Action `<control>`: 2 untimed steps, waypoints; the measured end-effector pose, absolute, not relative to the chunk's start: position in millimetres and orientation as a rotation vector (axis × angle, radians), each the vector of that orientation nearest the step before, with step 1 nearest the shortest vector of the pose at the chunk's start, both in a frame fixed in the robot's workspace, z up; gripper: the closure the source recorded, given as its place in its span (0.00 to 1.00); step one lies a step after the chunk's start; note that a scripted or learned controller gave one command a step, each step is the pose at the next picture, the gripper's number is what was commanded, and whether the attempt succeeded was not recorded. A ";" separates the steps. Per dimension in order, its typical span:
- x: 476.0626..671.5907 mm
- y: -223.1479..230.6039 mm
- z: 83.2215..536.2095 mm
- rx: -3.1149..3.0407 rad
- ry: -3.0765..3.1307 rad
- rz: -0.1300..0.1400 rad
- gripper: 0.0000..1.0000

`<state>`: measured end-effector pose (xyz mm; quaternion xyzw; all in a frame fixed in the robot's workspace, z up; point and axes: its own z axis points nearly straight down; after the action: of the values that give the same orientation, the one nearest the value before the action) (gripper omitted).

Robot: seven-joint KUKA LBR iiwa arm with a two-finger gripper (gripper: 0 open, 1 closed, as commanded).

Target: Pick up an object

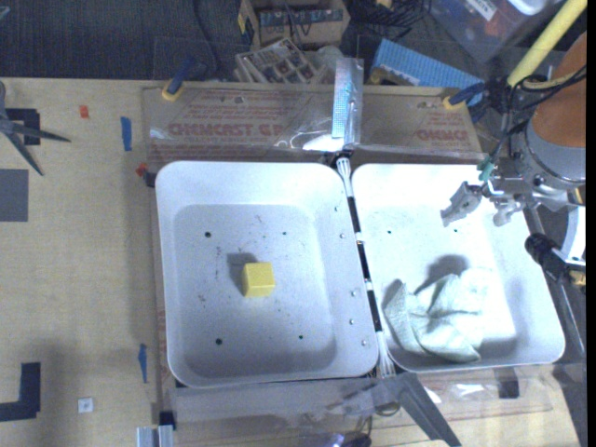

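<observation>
A pale wooden bench filled the left of the view, marked with blue tape strips. Behind it lay dark floor and clutter — a cardboard box, possibly cables — under even light.

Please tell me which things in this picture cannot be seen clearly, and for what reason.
- Gripper, camera view: too small and blurred to tell how its fingers stand.
- Arm: cut off by the right edge.
- White cloth in the right bin: its crumpled folds hide whatever lies beneath.
- Yellow block in the left bin: the far faces are hidden.
</observation>
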<state>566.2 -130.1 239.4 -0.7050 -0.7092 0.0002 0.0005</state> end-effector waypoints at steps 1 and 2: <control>566.2 -130.2 239.4 -2.214 -2.227 0.001 0.00; 566.2 -130.2 239.4 -2.214 -2.227 0.001 0.00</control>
<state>566.2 -130.2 239.4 -0.7050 -0.7092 0.0002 0.0005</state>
